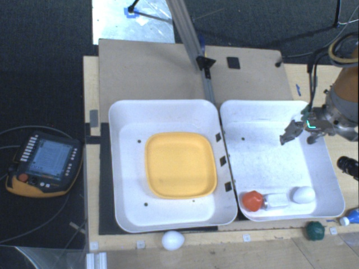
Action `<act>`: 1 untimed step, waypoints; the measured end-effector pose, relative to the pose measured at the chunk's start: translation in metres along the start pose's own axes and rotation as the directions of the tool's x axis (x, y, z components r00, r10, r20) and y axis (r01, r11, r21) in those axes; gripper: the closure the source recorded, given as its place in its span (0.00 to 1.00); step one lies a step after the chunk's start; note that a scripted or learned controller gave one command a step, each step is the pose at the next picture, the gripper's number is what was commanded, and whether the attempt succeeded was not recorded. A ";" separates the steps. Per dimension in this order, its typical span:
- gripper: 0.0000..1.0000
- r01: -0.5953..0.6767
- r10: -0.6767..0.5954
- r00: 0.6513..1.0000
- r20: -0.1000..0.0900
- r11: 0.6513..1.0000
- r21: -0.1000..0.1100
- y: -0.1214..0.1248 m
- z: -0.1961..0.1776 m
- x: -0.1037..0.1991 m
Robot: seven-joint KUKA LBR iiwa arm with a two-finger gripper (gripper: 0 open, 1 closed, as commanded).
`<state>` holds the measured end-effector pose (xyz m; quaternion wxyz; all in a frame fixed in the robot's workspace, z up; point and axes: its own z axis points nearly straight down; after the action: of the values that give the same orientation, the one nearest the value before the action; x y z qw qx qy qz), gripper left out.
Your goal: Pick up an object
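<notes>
In the right bin point(263, 150), along its front wall, lie an orange-red ball point(252, 200), a small clear tube-like piece point(276, 200) and a white egg-shaped object point(303, 195). My gripper point(300, 137) hovers over the bin's far right part, well behind those objects. It is open, its two dark fingers point(289, 135) spread apart with nothing between them. The left bin point(126, 150) holds a yellow square plate point(180, 164).
Outside the bins, a white egg point(173, 240) lies at the front of the bench, and a green ball point(315, 230) and a blue piece point(350, 218) sit near the right bin's front corner. A teach pendant point(42, 162) rests on the floor at left.
</notes>
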<state>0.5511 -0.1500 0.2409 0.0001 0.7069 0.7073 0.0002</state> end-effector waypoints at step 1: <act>0.00 0.000 0.000 1.000 0.000 1.000 0.000 0.000 0.000 0.000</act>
<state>0.5511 -0.1500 0.2409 0.0001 0.7069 0.7073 0.0002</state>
